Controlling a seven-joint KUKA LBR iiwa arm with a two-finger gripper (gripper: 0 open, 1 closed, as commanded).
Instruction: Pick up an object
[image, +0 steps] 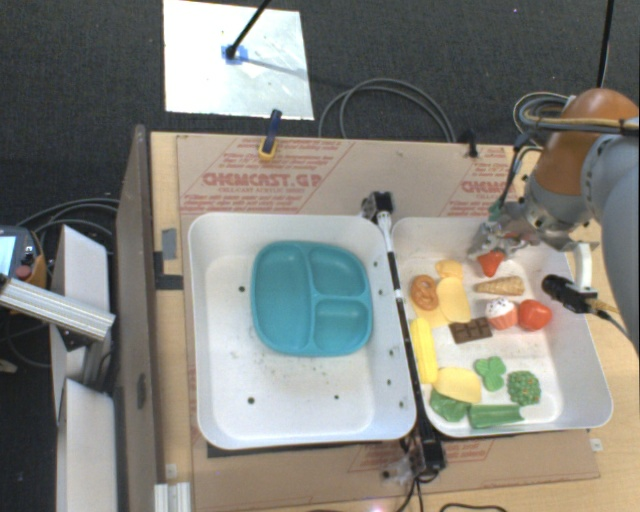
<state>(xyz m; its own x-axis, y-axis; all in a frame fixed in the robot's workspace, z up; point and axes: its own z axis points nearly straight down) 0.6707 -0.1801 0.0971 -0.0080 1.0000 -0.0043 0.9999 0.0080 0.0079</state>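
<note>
The small red item (490, 264), rounded and glossy like a toy strawberry or tomato, lay in the upper part of the right bin (590, 385), directly under the pincer (497, 243). The pincer was lowered onto or just above this item; whether it was open, closed, or gripping the item could not be determined from the camera view.

The right bin contained an assortment of toy food. A pale cone-shaped piece (499, 287) lay just below the red item. A round orange slice (425, 292) and a yellow block (454, 298) lay to the left. A brown chocolate bar (469, 330), a white-and-red piece (502, 315) and a red tomato (534, 315) occupied the middle. A yellow corn cob (424, 349) lay along the left wall. Green broccoli (523, 387) and other green pieces sat near the bottom.

The left bin (225, 400) held a teal divided tray (309, 299) with three compartments. Both bins rested on the counter (300, 170).
</note>
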